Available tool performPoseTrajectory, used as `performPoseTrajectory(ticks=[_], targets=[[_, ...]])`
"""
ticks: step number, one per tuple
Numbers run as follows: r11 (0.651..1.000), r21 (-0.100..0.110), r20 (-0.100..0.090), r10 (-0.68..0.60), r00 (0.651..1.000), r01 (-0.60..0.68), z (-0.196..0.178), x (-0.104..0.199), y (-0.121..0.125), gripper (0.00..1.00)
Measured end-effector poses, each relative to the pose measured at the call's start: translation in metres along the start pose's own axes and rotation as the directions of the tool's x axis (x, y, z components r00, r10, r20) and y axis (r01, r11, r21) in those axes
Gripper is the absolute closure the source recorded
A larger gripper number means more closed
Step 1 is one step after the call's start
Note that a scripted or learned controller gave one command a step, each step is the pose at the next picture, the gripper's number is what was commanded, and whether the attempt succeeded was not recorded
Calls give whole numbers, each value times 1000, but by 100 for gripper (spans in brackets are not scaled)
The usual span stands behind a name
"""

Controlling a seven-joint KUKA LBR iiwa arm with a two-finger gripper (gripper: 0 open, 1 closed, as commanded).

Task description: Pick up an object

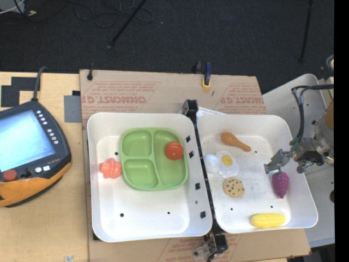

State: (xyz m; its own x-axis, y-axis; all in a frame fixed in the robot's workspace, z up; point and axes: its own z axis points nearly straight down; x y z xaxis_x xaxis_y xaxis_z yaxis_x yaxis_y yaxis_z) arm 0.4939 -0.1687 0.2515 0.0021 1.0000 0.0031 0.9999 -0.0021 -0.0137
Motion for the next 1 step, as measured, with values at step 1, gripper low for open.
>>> performPoseTrajectory(ticks=[1], targets=[[1000,-12,3,-2,1000,2,-6,0,2,0]])
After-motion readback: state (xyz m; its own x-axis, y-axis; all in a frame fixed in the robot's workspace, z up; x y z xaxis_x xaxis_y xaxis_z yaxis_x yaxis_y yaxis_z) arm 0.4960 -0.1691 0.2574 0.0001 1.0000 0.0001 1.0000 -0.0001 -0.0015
